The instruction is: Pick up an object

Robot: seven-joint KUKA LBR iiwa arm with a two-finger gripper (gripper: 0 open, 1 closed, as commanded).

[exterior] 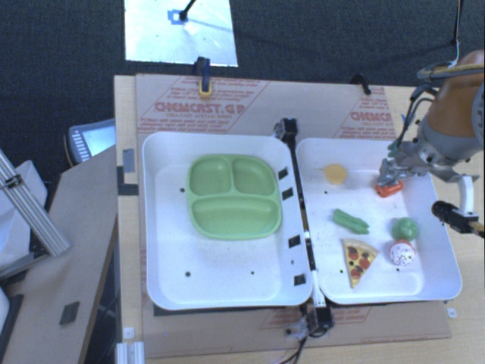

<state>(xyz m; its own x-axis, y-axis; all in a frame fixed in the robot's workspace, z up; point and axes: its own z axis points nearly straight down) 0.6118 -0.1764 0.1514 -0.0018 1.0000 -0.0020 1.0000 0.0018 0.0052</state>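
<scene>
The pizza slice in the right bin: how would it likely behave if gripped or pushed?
The pizza slice lies flat, so it would probably slide rather than roll. It looks like a thin, stiff toy, likely light. Its low profile may give fingers little edge to catch.

I see a small orange-red toy (pixel 389 189) lying flat near the back of the right bin (pixel 447 279), right under my claw (pixel 390 174).

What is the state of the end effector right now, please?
End effector: low over the orange-red item in the right bin; open, closed or holding cannot be told.
</scene>
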